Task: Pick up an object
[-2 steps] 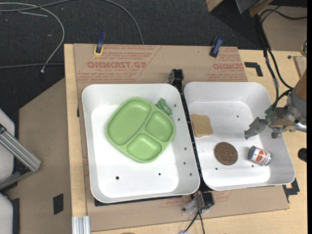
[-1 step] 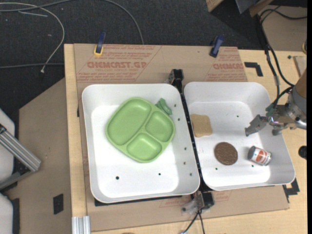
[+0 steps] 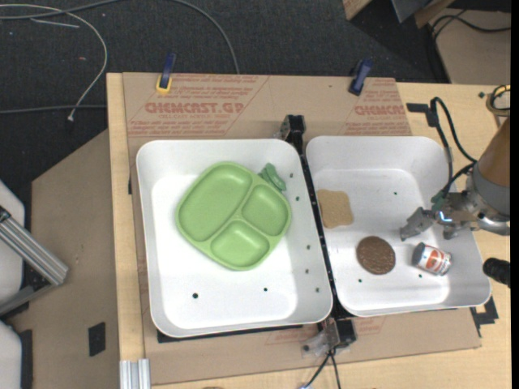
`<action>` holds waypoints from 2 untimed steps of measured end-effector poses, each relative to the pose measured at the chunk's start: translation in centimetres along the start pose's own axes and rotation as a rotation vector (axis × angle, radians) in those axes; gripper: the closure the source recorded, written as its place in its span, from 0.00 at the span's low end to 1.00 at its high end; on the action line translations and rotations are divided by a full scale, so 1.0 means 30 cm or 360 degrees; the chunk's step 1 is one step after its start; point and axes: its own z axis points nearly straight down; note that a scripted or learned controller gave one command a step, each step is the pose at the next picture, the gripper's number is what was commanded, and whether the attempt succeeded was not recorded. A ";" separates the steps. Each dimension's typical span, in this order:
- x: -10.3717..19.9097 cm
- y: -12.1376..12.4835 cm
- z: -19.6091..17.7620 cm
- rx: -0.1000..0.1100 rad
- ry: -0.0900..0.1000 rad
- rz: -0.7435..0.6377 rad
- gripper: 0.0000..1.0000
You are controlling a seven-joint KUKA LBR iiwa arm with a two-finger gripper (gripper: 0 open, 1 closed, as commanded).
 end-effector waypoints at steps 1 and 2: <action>-0.008 -0.031 0.160 -0.0006 -0.0002 -0.0002 0.00; -0.009 -0.026 0.201 -0.0011 0.0000 -0.0002 0.00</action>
